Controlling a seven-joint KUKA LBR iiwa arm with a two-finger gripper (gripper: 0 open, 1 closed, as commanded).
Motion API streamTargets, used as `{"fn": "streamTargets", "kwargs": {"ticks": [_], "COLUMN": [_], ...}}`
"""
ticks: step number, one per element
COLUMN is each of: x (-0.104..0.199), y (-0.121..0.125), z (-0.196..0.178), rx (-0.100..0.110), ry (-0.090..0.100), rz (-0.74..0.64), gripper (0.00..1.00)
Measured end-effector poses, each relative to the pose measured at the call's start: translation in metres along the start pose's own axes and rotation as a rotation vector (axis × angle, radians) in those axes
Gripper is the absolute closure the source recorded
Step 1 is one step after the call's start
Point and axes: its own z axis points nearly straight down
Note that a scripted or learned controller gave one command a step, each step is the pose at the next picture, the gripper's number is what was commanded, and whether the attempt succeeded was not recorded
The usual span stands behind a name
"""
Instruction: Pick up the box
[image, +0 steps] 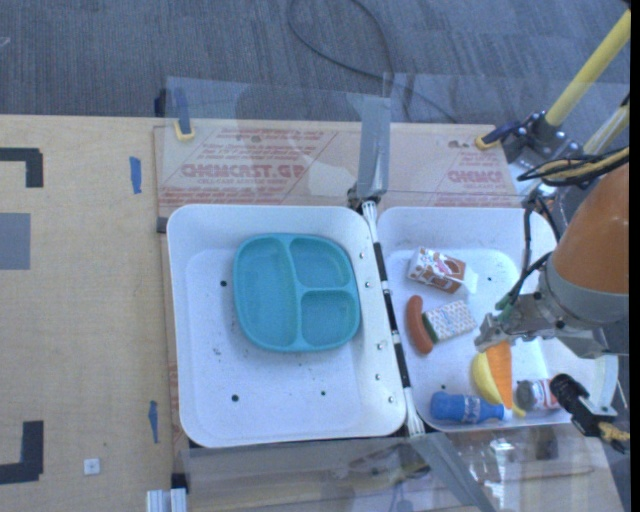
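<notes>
Box (437, 269) with a red-brown label, too blurry to read, sits near the right bin's (400, 225) back edge; gripper (510, 325) hovers by the front-right, can't tell its state.

I have one camera, fixed high over the bench (70, 300) and looking down at a slant. It sits far enough back that both white bins fit: the left bin (190, 330) fills the middle of the frame, the right bin (480, 235) the right side. Grey floor (200, 40) runs along the top edge. The arm (600, 250) enters from the right edge.
</notes>
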Motion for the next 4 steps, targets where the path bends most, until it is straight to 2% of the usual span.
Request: {"fn": "streamTargets", "kwargs": {"ticks": [1, 2, 3, 4], "x": [0.014, 0.015, 0.006, 0.0], "y": [0.001, 0.001, 0.0, 0.0], "z": [0.001, 0.0, 0.0, -0.001], "rx": [0.0, -0.001, -0.001, -0.001], "ry": [0.001, 0.0, -0.001, -0.002], "rz": [0.06, 0.059, 0.191, 0.083], "gripper": [1.0, 1.0, 1.0, 1.0]}}
